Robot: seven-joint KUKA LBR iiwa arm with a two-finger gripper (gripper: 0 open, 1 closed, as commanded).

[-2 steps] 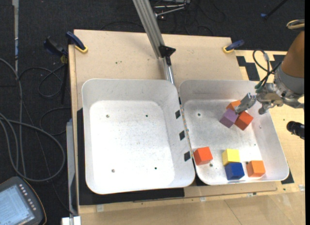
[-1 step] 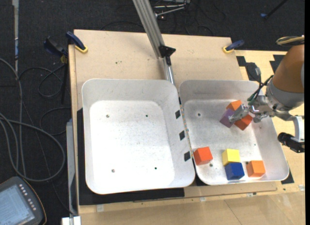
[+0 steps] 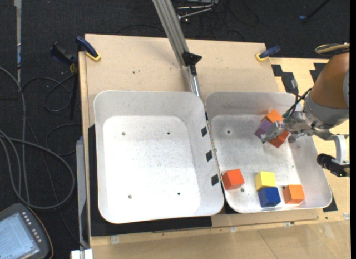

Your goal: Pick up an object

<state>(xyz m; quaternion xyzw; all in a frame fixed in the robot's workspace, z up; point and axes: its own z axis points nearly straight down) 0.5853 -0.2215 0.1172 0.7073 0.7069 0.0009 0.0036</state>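
My gripper [image 3: 276, 133] sits right over the purple block [image 3: 262, 127] near the right bin [image 3: 245, 104]'s far edge — whether it grips anything, I cannot tell.

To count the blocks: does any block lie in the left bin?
No: the left bin shows bare white floor, and the blocks, like the blue block, lie in the right bin.

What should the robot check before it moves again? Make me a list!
1. Tool is over the right bin: ok.
2. Tool is at the cluster of blocks in the upper part of that bin: ok.
3. A block is really gripped: cannot tell.
4. The other blocks, orange block, yellow block, blue block and second orange block, lie apart from the tool: ok.
5. Left bin sits level beside the right one: ok.
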